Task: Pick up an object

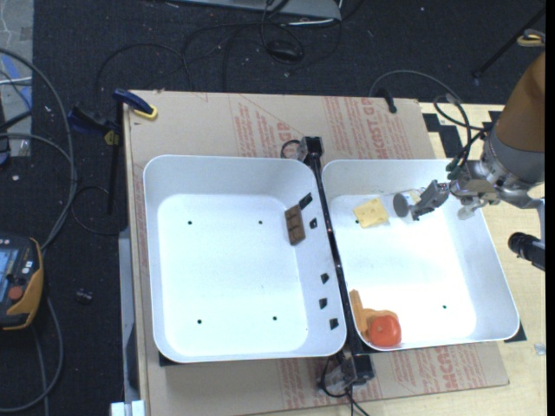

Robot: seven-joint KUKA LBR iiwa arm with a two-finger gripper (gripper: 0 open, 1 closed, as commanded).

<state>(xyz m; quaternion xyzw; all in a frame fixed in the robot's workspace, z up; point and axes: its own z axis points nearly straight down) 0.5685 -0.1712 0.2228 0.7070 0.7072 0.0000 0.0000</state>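
Hovering in the right bin [486, 267], gripper [414, 206] reaching toward the yellow cheese-like wedge [373, 213] just beside it, nothing visibly held; finger spread impossible to tell. Risking sliding the flat wedge along the floor instead of pinching it. Leaving the orange-red toy [381, 328] in the near corner, well apart.

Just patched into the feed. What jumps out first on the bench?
The orange-red object at the near left corner of the right bin is the brightest thing in view. Next comes the yellow piece near that bin's far side, with the tool hovering just to its right. A brown bar lies against the left bin's right wall.
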